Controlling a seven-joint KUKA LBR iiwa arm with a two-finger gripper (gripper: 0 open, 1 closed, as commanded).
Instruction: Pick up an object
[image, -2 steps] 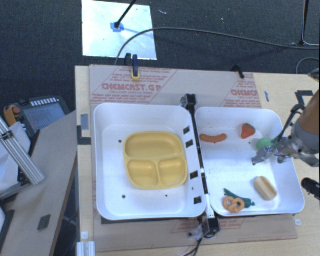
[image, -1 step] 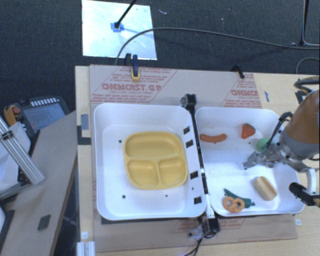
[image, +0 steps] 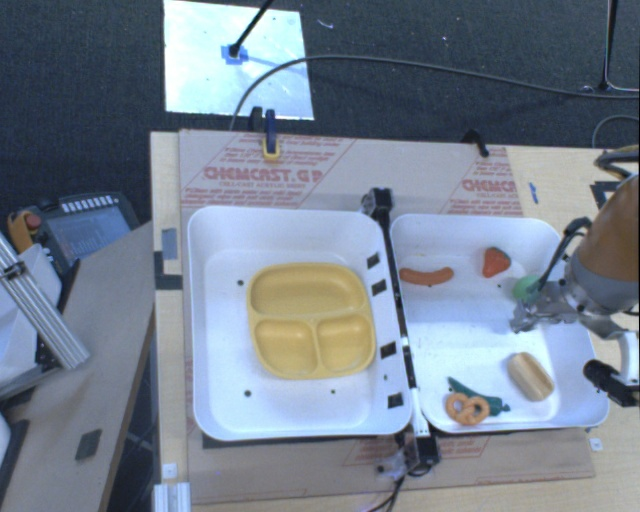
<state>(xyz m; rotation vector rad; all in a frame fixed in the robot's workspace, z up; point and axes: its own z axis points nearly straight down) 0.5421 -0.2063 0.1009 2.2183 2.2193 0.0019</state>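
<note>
The right bin holds several toy foods. An orange sausage lies at its back left, with a red strawberry-like piece at its back right. A tan bread roll rests at the front right. At the front lie an orange pretzel and a dark green piece, touching each other. My gripper hangs low over the bin's right side, just in front of a green object that the wrist partly hides.
The left bin holds a yellow compartment tray. A black divider with clips runs between the bins. The grey arm with its orange band enters from the right. A console and metal rail stand off the bench at left.
</note>
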